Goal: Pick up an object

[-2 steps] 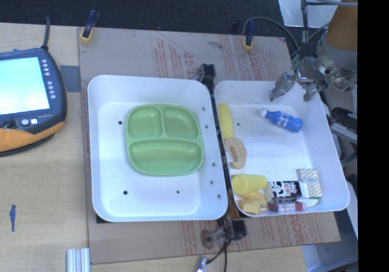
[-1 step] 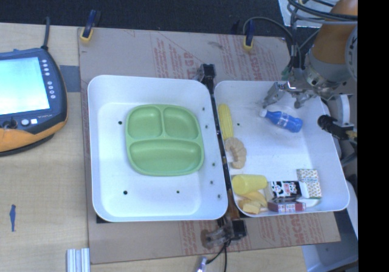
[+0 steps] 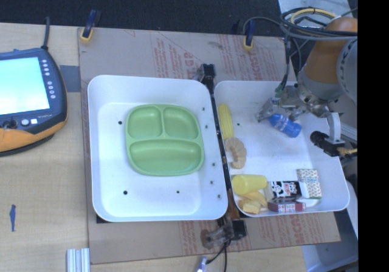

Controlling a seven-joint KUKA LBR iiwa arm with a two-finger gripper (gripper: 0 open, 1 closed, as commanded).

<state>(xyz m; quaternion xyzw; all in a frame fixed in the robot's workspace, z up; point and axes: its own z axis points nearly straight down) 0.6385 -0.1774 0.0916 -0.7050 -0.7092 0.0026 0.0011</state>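
Along the lower edge of the right bin point(image 3: 340, 198) lies a cluster of small things: a yellow block point(image 3: 248, 183) with pale yellow pieces point(image 3: 252, 205) just below it, a black-and-white carton point(image 3: 283, 189), a dark red bar point(image 3: 285, 206) and a small patterned box point(image 3: 309, 183). Above these, against the bin's left wall, sits a tan lumpy piece point(image 3: 236, 152), and above that a yellow corn cob point(image 3: 225, 121). In the left bin point(image 3: 103, 198), a green divided plate point(image 3: 164, 139) lies near the middle. Toward the upper right of the frame, the gripper point(image 3: 281, 113) hangs over the right bin with its fingers spread apart, and a blue object point(image 3: 285, 125) sits at its tips, touching or just beneath them; a firm grasp is not evident. At the far left of the frame rests a control tablet point(image 3: 27, 98) on the bench.
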